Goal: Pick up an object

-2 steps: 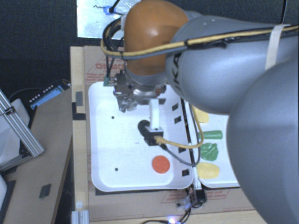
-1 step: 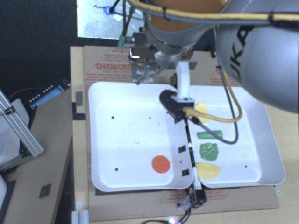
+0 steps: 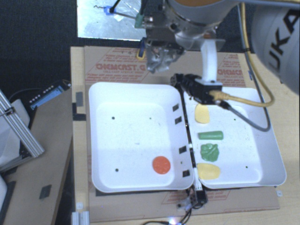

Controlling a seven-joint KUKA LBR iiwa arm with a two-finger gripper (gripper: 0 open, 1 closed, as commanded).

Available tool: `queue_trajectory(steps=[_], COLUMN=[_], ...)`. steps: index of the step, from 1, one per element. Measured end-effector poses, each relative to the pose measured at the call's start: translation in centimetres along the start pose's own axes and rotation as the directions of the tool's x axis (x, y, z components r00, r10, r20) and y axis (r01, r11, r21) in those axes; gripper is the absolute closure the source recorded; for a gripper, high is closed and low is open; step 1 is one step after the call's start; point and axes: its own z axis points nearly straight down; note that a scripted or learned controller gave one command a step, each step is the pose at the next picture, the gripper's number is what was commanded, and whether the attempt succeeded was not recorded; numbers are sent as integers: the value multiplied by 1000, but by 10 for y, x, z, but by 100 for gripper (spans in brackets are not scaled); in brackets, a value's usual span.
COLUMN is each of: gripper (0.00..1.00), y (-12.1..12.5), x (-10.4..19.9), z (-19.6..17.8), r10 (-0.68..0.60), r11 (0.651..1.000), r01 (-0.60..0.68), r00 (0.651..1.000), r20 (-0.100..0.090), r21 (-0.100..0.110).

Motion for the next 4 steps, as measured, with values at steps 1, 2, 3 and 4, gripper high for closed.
queue_trajectory(steps=[1, 2, 3, 4], gripper=[100, 100, 100, 100], y=[-17, -43, -41, -43], x=[-8, -135, -125, -210], z=[-23, 11, -23, 82], r10=[0, 17, 3, 13], r11=[1000, 1000, 1000, 1000], r01=[0, -17, -3, -13], r00=[1000, 1000, 1000, 1000], r20=[1, 6, 3, 7], r21=[4, 9, 3, 16])
